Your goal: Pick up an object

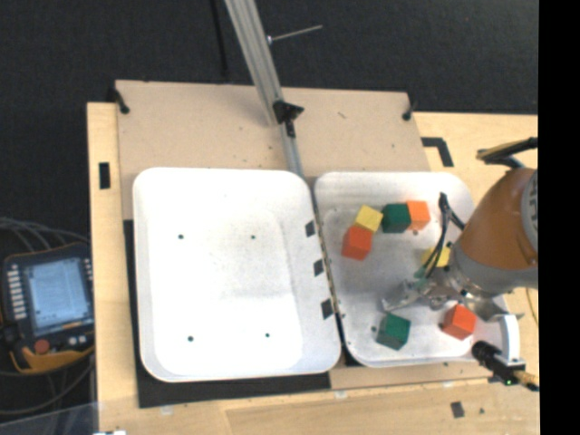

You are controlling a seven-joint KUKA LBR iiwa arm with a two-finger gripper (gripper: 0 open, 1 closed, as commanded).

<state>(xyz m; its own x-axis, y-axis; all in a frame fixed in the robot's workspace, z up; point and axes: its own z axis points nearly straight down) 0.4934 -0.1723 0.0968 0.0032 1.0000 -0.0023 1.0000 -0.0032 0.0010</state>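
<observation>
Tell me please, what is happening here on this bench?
A grey and orange robot arm reaches into the right bin, trying to pick up a block. Its end effector is low, just above a green cube, with an orange cube close by. Four more blocks lie near the far wall. I cannot see anything gripped yet.

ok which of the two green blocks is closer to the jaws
The green block at the near edge of the right bin, just below the gripper. The other green block sits at the far side, between a yellow block and an orange block.
</observation>
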